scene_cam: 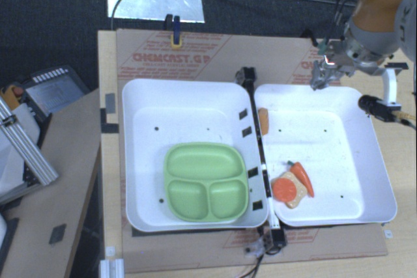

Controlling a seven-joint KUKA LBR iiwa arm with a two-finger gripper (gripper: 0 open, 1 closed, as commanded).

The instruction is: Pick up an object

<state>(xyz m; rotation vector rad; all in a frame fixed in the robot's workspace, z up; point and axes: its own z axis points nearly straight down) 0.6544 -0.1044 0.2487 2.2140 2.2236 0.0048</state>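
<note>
Dark carpet surrounds the worktop (195,49), which carries two white bins side by side, and the tool (319,80) hangs at the far rim of the right bin (339,140), near its back corner. Whether its fingers stand wide or narrow I cannot tell, since they are small and blurred against the rim; nothing shows between them. The likeliest things to pick lie well below and slightly left of the tool, toward the near side of the same bin: a carrot (302,178) lying at a slant, an orange ball (284,189) just beside it, and a pale scrap (297,197) under or against both. A small orange block (263,120) rests against the left wall of that bin, below and left of the tool and closer to it than the cluster. Farther left, in the other bin, sits a green tray (205,180). To do this step well, I judge the arm should travel across and toward the near side before descending, not drop where it now hangs, as it would meet only the rim. The carrot looks the best target: its long body gives the fingers a clear narrow axis to close across. The ball crowds it, so the approach should come from the carrot's free side, and the block so close to the wall seems harder to straddle.
</note>
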